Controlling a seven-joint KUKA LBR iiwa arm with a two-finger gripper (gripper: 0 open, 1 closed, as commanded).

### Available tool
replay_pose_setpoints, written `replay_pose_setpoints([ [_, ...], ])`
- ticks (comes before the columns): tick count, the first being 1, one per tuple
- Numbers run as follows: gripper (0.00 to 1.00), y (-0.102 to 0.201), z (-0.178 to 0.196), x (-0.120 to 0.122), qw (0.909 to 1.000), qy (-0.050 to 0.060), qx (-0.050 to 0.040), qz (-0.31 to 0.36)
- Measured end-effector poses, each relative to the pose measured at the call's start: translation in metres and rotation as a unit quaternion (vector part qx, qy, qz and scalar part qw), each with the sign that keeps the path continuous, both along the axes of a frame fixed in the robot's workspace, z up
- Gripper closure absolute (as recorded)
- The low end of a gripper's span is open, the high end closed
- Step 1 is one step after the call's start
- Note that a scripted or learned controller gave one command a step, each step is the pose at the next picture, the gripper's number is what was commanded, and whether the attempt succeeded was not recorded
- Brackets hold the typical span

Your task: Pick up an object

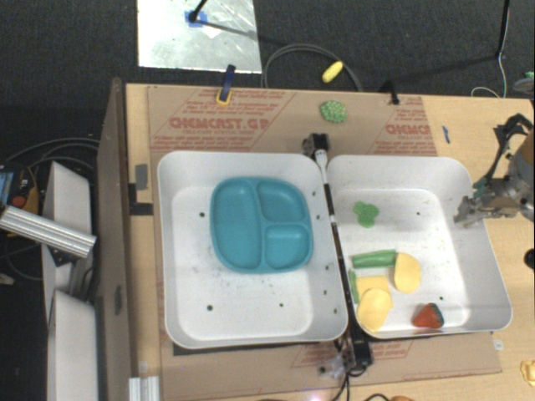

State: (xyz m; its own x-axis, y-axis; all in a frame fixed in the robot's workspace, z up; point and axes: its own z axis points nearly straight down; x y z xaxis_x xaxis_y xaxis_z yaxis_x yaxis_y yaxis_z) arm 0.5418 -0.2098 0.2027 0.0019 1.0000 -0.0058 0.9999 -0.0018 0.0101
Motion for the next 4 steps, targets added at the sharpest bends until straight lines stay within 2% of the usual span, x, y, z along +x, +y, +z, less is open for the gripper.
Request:
replay_pose_setpoints([
  [1, 1.00, 0.047, 0.009, 0.043, 1.0000, 0.002, 0.0031, 0.006],
  [2, 0.00, 0.044, 0.008, 0.041, 1.0000, 0.004, 0.0027, 0.003],
  [3, 0.00, 0.087, -0.038, -0.009, 1.0000, 0.008, 0.0046, 0.003],
  [4, 0.00, 0.085, -0.122, -0.057, 1.0000, 0.006, 0.0035, 0.000],
])
